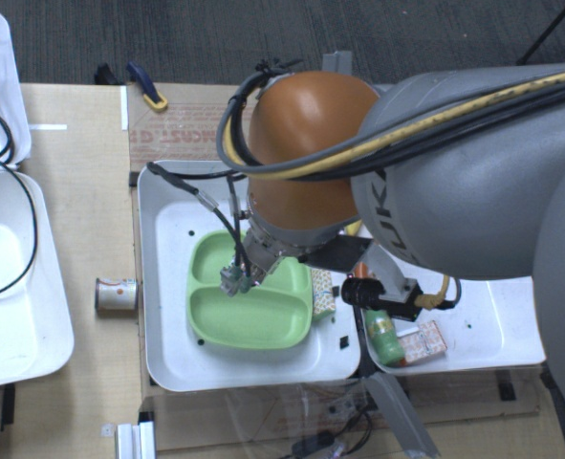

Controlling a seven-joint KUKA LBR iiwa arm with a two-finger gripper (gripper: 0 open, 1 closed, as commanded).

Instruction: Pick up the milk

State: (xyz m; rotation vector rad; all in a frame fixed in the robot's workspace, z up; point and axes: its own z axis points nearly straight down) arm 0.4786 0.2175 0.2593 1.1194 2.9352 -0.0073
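Observation:
A small white and red carton (423, 342), which may be the milk, lies in the right bin (497, 347) near its front left corner, next to a green bottle (382, 338). My gripper (233, 279) hangs low over a green divided plate (253, 316) in the middle bin (160, 256), well to the left of the carton. Nothing shows in the gripper. The big orange and grey wrist covers the back of both bins.
A small patterned packet (322, 292) lies at the plate's right edge. A short can (118, 295) rests on the bench left of the middle bin. Another white bin (14, 285) with black cables sits at far left. A blue clamp (146, 86) lies at the back.

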